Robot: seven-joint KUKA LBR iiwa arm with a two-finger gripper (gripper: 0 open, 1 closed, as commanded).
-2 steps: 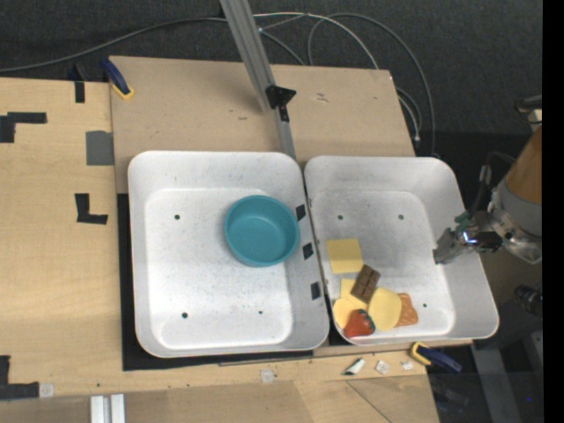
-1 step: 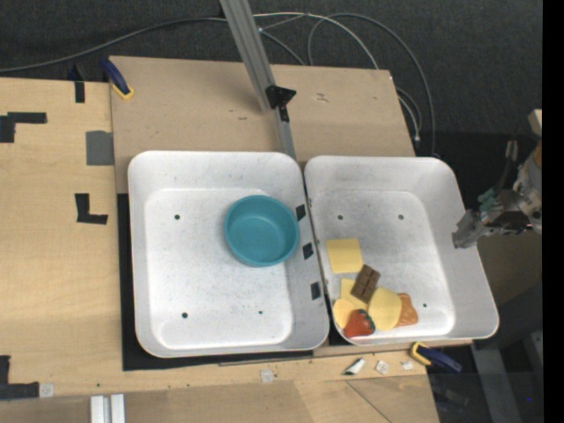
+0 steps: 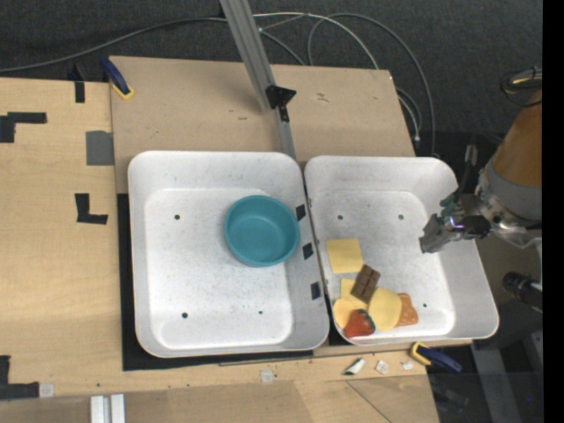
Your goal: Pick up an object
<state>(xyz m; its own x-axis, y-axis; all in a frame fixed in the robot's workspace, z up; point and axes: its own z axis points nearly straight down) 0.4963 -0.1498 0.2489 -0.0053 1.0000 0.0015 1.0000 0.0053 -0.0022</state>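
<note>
My bench (image 3: 220,113) is a pale wooden board set on a dark floor, with black tape marks along its left part and a grey patch (image 3: 100,148) near them. Two white bins rest on it side by side, touching: the left bin (image 3: 154,324) and the right bin (image 3: 467,324), both over a black mat (image 3: 126,307). A blue-and-yellow clamp (image 3: 117,77) grips the far left corner, another clamp (image 3: 434,355) the near edge, beside small white scraps (image 3: 368,366). A grey pole (image 3: 256,51) slants up from the board's far side.
</note>
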